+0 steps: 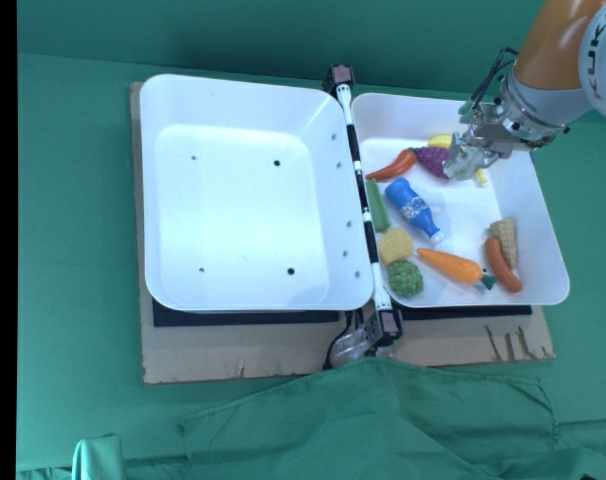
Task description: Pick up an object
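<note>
The camera view looks down on a green counter [73, 218] with two white bins side by side on a brown board [233, 366]. The left bin [168, 98] shows only small dark dots on its floor. The right bin [543, 258] holds toy food.

The grey arm with an orange band [568, 18] reaches in from the far right, and its gripper [466, 163] is over the far part of the right bin. Just beside its tip, to the left, lie a purple bunch of grapes [432, 160] and a red chili pepper [393, 165]; a yellow piece [441, 141] is just behind the grapes, and a small yellow bit [480, 177] is at the right of the tip. Whether the jaws are spread or pressed together, I cannot tell, and no thing is seen between them.

In the middle of this bin lies a blue bottle [414, 208]. At the left wall is a green cucumber [377, 206], and nearer are a corn cob [395, 245] and a green broccoli [405, 278]. An orange carrot [453, 265] lies near the front, with a sausage [502, 264] and a waffle cone [503, 236] at the right.
</note>
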`<state>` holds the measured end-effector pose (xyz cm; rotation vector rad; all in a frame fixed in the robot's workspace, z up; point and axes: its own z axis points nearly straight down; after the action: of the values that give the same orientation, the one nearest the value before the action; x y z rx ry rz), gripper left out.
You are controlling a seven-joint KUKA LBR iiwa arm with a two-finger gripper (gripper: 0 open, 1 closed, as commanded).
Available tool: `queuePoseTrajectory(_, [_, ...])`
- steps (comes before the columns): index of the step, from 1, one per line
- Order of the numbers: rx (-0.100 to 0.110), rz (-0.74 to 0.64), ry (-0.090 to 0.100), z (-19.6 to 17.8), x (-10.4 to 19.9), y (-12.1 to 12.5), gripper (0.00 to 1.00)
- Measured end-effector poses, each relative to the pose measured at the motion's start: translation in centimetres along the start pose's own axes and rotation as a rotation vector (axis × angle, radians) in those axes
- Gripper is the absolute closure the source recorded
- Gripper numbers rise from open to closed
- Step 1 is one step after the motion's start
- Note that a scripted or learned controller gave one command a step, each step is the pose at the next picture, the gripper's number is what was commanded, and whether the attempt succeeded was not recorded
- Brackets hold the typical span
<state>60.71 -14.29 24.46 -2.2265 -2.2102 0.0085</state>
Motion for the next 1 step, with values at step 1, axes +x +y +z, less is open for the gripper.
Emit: queuePoseTrajectory(1, [-0.02, -0.007, -0.002, -6.54, 1.62, 3.76, 1.0])
